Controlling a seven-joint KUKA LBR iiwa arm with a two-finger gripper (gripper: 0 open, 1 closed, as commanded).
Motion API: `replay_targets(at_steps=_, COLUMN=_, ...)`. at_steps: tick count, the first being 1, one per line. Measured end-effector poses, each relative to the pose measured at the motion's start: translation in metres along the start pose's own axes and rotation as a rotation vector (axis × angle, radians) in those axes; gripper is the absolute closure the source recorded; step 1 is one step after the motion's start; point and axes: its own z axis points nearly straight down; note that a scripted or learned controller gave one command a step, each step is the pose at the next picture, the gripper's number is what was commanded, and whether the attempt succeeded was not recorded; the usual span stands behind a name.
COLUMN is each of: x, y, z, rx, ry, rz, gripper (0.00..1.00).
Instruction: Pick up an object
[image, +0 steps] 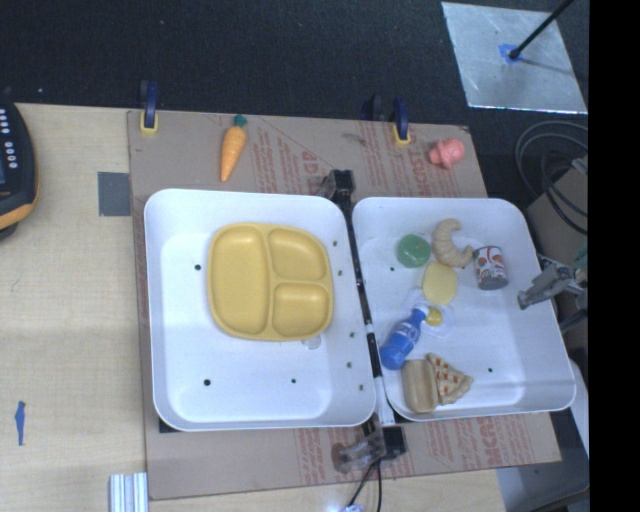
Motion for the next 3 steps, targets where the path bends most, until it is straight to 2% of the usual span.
replay_targets(at_steps=1, x=0.046, y=0.002, z=0.140, rx=0.010, ry=0.005, rz=-0.005, gripper=0.00)
replay_targets(at_steps=2, x=0.061, y=0.096, z=0.151, rx=-0.008, ry=-0.001, rz=-0.005, gripper=0.00)
replay_targets(at_steps=3, x=0.072, y=0.123, z=0.187, rx=-0.003, ry=-0.002, rz=-0.003, gripper=0.00)
